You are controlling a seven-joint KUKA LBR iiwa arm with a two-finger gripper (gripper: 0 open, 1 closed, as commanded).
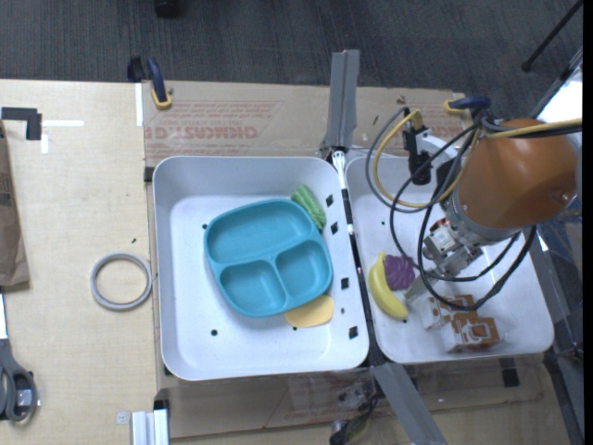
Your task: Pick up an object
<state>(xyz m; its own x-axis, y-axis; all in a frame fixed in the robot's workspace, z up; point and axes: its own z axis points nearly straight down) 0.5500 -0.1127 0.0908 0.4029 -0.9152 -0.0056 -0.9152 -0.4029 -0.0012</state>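
Camera view, entries for your check:

1. Banana (386, 291), count one. Yellow and curved. It lies in the right bin (519, 341), close to that bin's left wall and toward its near edge. The long axis runs roughly along that wall, with the far end nearer the wall and the near end swung slightly toward the bin's middle.
2. Purple item (400, 269), count one. A small lump touching the banana's far end, on the side toward the bin's middle.
3. Brown box (469, 331), count one. Brown and white, by the right bin's near edge, well apart from the banana. You cannot make out the small pale clutter beside it.
4. Gripper (443, 248), count one. It hangs over the middle of the right bin beneath the orange band, just right of the purple item. You cannot tell whether it is clenched or released, and nothing is seen in its grasp.
5. Left bin (176, 248), count one. It holds one blue tray (268, 259) with three compartments, one green item (310, 207) at the tray's far-right corner, and one yellow piece (311, 313) at its near edge.
6. Tape ring (120, 280), count one. It sits on the bench, left of the left bin.
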